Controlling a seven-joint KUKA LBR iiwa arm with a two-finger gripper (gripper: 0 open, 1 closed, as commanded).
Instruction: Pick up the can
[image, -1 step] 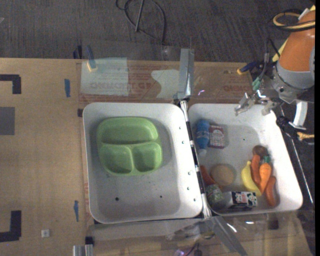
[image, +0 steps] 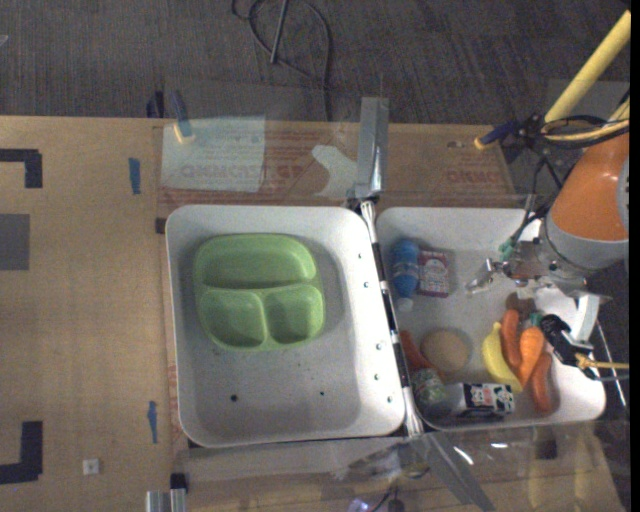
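Two white bins side by side: left bin, right bin. Green tray in left bin. Can by front left corner of right bin, touching milk box. Gripper near far right corner; open or closed, cannot tell.

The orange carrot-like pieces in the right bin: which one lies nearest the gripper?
The upper-left carrot piece, beside the banana; it lies closest below the gripper. The others lie lower.

Green tray, blue can, yellow banana, orange carrots, white bins.
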